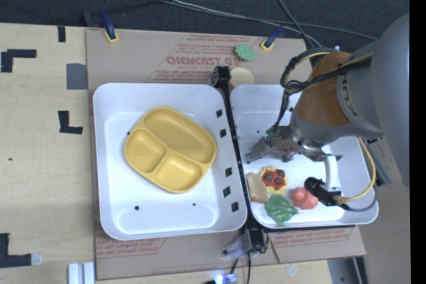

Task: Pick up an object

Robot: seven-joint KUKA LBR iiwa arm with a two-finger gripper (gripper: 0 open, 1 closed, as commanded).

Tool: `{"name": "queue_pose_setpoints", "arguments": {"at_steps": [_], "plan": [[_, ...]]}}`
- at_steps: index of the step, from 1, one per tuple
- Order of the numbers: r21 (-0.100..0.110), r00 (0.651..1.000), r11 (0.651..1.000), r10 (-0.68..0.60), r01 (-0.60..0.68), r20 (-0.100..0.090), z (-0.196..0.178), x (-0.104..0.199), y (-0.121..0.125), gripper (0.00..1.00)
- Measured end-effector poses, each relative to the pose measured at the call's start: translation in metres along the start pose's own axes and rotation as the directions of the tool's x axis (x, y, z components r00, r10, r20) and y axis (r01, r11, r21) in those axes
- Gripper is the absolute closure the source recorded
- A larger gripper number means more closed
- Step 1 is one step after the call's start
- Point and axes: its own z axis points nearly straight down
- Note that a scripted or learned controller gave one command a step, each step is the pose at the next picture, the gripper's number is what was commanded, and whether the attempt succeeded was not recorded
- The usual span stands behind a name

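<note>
My gripper (264,148) hangs over the left part of the right bin (256,100), just above a toy pizza slice (267,181) with red and dark toppings. A green leafy toy (281,209) and a pink-red rounded toy (303,198) lie near the bin's front edge, close to the pizza slice. None of these toys is in the gripper. The grey arm with its orange band (326,100) covers the right half of that bin.
The left bin (113,100) holds a yellow divided plate (170,149). Behind the bins, on the cardboard, lie a small green dotted piece (245,52) and a tan disc (242,76). A black divider (229,136) runs between the bins.
</note>
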Motion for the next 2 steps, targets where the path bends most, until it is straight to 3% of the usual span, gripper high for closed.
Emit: {"name": "queue_pose_setpoints", "arguments": {"at_steps": [1,2], "plan": [[0.000,1.000,1.000,-0.002,0.002,-0.001,-0.011,0.001,0.000,1.00],[-0.006,1.000,1.000,0.000,0.000,0.000,-0.074,0.002,0.002,1.00]]}}
